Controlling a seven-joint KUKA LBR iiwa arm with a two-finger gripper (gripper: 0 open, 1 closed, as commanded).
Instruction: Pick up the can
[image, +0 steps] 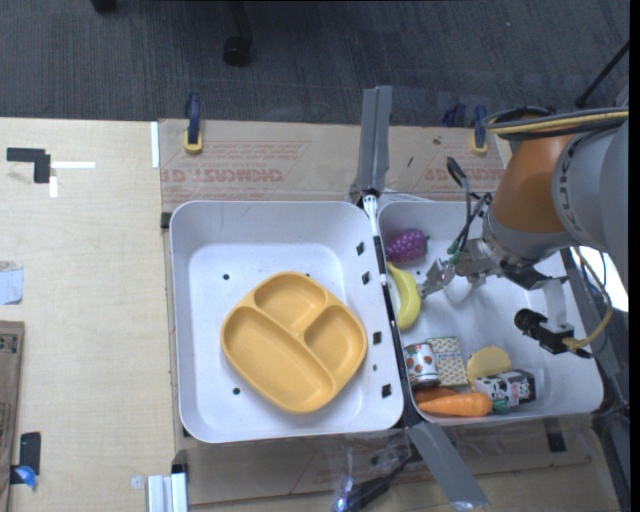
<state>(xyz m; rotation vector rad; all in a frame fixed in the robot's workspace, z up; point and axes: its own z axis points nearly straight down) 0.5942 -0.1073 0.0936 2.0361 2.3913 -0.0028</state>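
The can, small with a white, red and brown label, lies at the front left of the right bin, close to the divider. My gripper hangs over the middle of that bin, well behind the can and just right of the banana. Its fingers are open and nothing sits between them. The grey arm with its orange band comes in from the upper right.
Purple grapes lie at the back of the right bin. A beige packet, a yellow piece, a carrot and a small carton crowd around the can. The left bin holds a yellow divided plate.
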